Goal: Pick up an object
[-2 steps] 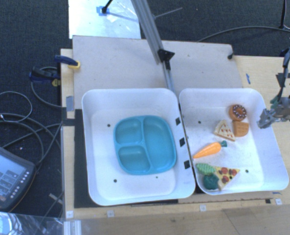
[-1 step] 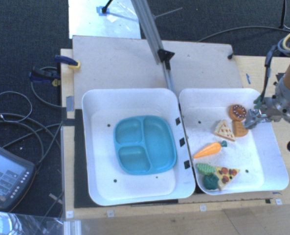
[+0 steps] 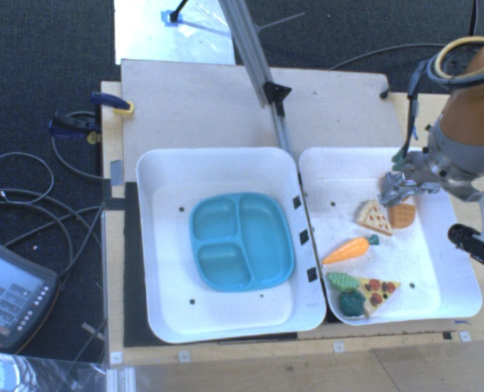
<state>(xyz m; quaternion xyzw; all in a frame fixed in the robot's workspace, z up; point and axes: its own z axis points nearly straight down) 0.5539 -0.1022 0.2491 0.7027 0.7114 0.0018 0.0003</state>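
Two white bins side by side on the bench. Left bin (image 3: 156, 219): carries one blue divided tray (image 3: 243, 241), three compartments, sitting about at the bin's middle, a little toward its right wall. Nothing lies in the tray.

Right bin (image 3: 462, 292): toy food gathered in its left half. Orange carrot (image 3: 347, 250) lies aslant near the left wall, roughly halfway down. Below it, toward the near-left corner, a green piece (image 3: 345, 284) and a darker teal lump (image 3: 353, 302), with a pizza slice (image 3: 378, 291) just beside them to the right, all close together. Higher up, nearer the bin's middle, a waffle wedge (image 3: 374, 217) touches or nearly touches an orange-brown block (image 3: 401, 215) to its right.

Gripper (image 3: 397, 188): low over the right bin, directly above the far edges of the wedge and the block. Arm enters from the right edge. Metal of the fingers is a dark blur here; cannot tell how far apart they stand, nor whether anything is between them.

Progress, as a judgement: approach looks made, target most likely the wedge or the block. Both appear to rest on the bin floor, so no lift is evident. Left to do: a confirmed close on one piece, then raise it clear of the bin.
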